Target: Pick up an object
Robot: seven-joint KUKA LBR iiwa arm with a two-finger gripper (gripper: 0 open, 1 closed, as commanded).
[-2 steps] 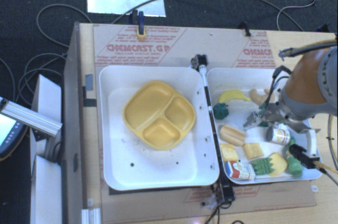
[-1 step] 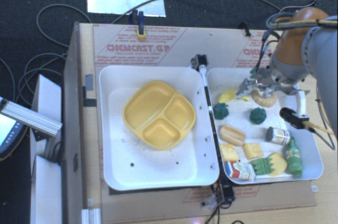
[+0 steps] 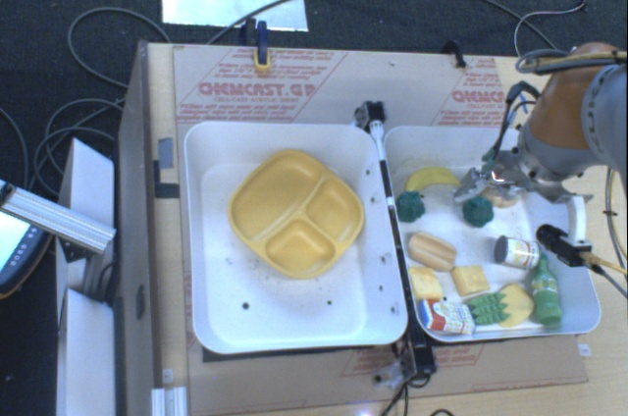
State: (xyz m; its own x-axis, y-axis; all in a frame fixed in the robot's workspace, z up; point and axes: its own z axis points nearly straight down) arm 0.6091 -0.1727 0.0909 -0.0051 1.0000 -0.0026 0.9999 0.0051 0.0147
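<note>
My gripper (image 3: 488,182) hangs low over the back part of the right bin (image 3: 587,311), reaching in from the right. Just in front of it lies a dark green lump (image 3: 478,212), close to the gripper tip or touching it. A pale tan piece (image 3: 506,199) peeks out beside the gripper. To its left are a yellow banana (image 3: 432,177) and a green broccoli piece (image 3: 410,204). Nothing visibly hangs from the gripper.
The right bin also holds a bread roll (image 3: 432,250), two yellow squares (image 3: 470,280), a small jar (image 3: 517,251), a green bottle (image 3: 546,292) and a red-and-white packet (image 3: 446,316). A yellow compartment plate (image 3: 294,211) lies in the left bin (image 3: 226,306).
</note>
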